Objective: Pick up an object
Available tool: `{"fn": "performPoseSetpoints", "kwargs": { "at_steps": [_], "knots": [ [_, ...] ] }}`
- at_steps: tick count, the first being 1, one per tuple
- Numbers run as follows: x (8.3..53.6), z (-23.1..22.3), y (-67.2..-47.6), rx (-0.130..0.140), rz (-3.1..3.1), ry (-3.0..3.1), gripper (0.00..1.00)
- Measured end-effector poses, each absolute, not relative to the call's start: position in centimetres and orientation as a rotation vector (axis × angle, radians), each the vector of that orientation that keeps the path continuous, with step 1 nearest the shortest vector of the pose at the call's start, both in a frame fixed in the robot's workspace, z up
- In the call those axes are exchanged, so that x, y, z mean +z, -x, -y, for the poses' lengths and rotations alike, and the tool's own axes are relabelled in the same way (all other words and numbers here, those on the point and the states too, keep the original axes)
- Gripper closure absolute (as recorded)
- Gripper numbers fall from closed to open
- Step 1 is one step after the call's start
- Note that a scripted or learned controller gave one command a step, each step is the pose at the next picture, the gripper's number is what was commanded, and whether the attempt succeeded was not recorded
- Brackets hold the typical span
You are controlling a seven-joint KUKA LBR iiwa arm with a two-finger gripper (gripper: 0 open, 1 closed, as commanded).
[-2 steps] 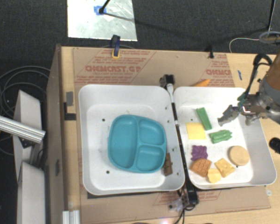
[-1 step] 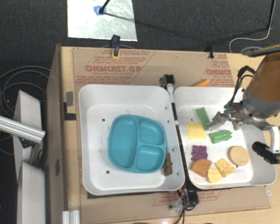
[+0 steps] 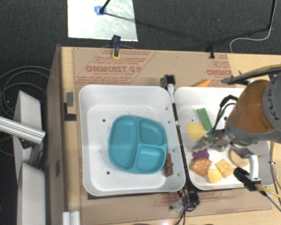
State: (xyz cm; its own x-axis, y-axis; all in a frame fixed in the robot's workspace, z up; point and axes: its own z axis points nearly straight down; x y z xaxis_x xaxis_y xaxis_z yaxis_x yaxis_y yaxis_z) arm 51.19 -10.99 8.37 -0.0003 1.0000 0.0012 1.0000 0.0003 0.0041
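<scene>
Claw (image 3: 209, 141) low in right white bin (image 3: 187, 97), over purple toy piece (image 3: 201, 154), beside yellow block (image 3: 195, 131); can't tell if it is spread or pressed together. Approach: I'd centre on one item w/ clearance from waffle-textured orange piece (image 3: 201, 166), then descend straight. Lettering on cardboard-covered worktop (image 3: 145, 64) reads approx. "CHEMCAST"; teal divided plate (image 3: 137, 144) sits in left bin (image 3: 93, 139).

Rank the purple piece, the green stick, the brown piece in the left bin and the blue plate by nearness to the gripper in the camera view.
From the gripper:
1. Purple piece, just below it, right bin.
2. Green stick, above it, same bin.
3. Brown piece, left bin's right edge.
4. Blue plate, centre of the left bin.
</scene>
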Motion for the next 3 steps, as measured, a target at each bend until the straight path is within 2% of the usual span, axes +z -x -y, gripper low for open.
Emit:
{"fn": "performPoseSetpoints", "kwargs": {
  "at_steps": [1, 2, 3],
  "knots": [
    [8.6, 9.3, -48.8, 0.006, -2.218, -2.219, 0.00],
    [8.6, 13.0, -56.1, 0.006, -2.220, -2.210, 0.00],
    [8.5, 11.2, -54.9, 0.004, -2.223, -2.215, 0.00]
  ]
}}
